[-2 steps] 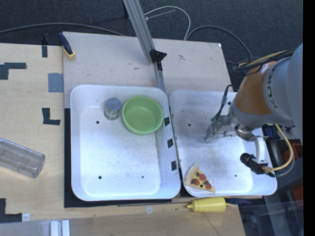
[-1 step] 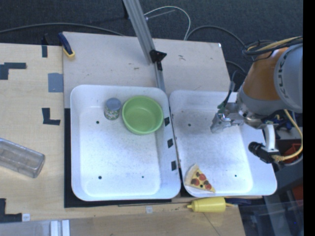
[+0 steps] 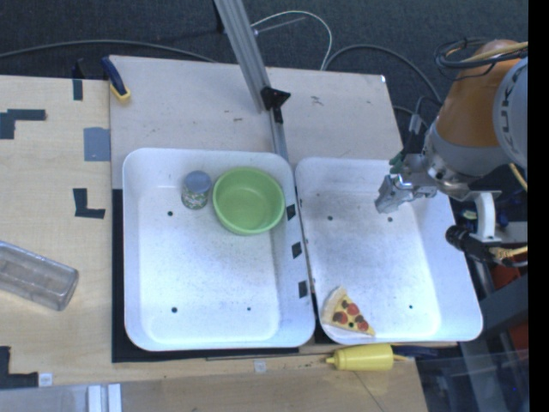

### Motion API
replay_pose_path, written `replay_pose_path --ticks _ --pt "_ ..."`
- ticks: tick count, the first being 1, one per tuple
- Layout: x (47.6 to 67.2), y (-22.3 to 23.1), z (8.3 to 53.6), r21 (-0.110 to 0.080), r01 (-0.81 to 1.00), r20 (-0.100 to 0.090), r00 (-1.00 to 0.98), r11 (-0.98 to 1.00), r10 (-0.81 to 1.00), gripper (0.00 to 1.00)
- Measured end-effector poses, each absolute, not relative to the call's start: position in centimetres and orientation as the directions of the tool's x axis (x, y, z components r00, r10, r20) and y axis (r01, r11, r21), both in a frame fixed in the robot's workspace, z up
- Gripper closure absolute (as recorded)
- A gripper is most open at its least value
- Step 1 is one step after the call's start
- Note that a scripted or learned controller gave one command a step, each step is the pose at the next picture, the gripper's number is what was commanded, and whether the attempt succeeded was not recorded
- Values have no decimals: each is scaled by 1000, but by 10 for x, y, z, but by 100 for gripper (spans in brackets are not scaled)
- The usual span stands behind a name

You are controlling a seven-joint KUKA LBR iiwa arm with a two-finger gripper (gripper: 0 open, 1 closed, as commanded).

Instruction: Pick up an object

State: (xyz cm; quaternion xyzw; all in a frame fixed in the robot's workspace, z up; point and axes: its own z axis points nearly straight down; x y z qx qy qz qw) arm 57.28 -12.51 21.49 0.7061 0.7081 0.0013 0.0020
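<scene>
My gripper (image 3: 388, 200) hangs over the upper right part of the right bin (image 3: 429, 256), coming in from the right under the orange-banded wrist. Nothing shows between its fingers. A toy pizza slice (image 3: 346, 312) lies in the right bin's front left corner, well below and left of the gripper. In the left bin (image 3: 206, 299) a green bowl (image 3: 249, 200) stands at the back, with a small grey-lidded jar (image 3: 196, 190) just left of it.
A yellow mustard bottle (image 3: 364, 357) lies on the bench just in front of the right bin. A clear plastic cylinder (image 3: 34, 275) rests on the wooden table at far left. A grey metal pole (image 3: 249, 45) slants in from the top toward the bins' shared rim.
</scene>
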Motion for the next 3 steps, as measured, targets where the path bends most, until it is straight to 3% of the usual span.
replay_pose_path --ticks 1,3 --pt "573 -125 229 1 1000 0 -2 2 1000 100" --pt "553 -15 243 -2 1000 2 -7 7 1000 100"
